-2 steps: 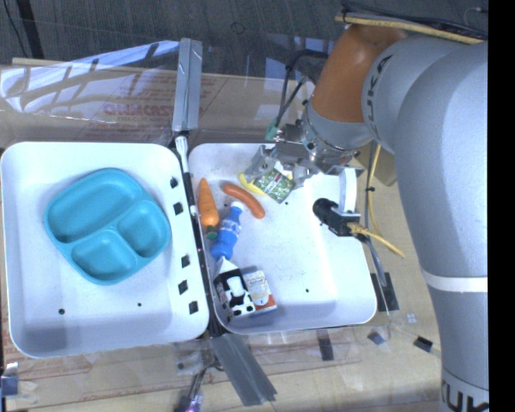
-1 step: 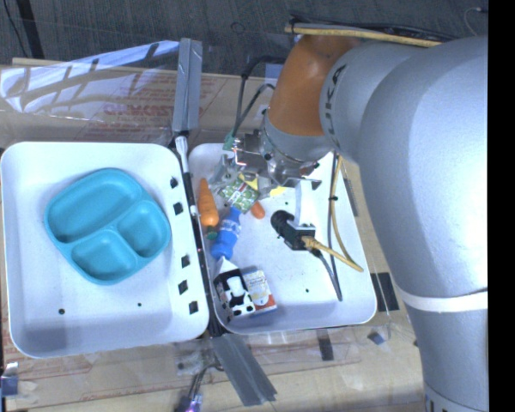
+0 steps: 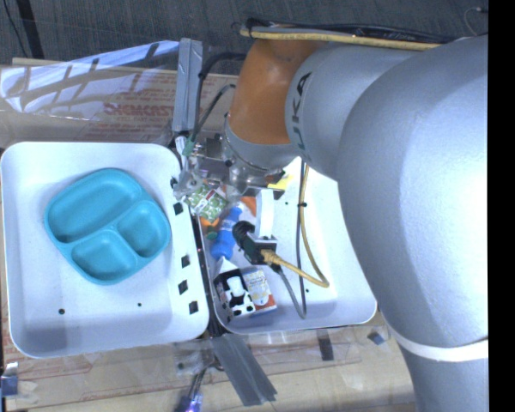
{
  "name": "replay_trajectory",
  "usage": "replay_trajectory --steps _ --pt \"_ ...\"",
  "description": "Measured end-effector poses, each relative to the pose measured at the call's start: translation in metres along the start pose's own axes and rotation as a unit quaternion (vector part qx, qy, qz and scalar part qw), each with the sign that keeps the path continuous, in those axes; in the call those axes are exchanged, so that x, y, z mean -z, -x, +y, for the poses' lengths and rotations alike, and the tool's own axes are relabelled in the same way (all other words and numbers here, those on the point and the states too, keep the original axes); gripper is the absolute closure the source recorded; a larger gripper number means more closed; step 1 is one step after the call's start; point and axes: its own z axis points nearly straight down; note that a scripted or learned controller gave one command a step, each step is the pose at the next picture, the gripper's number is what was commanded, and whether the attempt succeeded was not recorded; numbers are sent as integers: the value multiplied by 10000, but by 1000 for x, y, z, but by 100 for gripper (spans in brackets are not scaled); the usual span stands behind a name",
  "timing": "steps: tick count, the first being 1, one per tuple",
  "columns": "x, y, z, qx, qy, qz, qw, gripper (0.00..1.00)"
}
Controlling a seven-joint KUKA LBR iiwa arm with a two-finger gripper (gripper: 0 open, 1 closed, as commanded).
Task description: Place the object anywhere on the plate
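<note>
So the big grey arm (image 3: 395,144) takes up most of the right side of the frame, with its orange band (image 3: 266,93) sitting near the top centre, and it reaches down into the right bin (image 3: 352,303), whose white rim shows at the lower right. The gripper (image 3: 208,187) is down low at the left wall of that bin, right by the divide between the 2 bins, and honestly I cannot tell whether it is gripping anything since the wrist hardware and clutter block the view. Just below it there's a small pile of stuff: a green patterned packet (image 3: 208,201) touching the gripper area, something orange (image 3: 211,221) and a blue object (image 3: 223,240) beside it, and further toward the bottom of the frame a black and white box (image 3: 245,292) lying near the bin's lower edge. A yellow cable (image 3: 302,273) loops down from the arm across the bin floor. The left bin (image 3: 34,316) holds the blue plate (image 3: 108,223), a 3-compartment one, sitting in the left-centre of the frame, well apart from the pile. The objects are all in the right bin, none on the plate.
</note>
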Motion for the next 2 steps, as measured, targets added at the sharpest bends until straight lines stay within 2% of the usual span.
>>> replay_trajectory --steps 1,2 --pt "-29 -49 -36 -99 2 -4 10000 100" --pt "-29 -49 -36 -106 5 -3 9999 0"
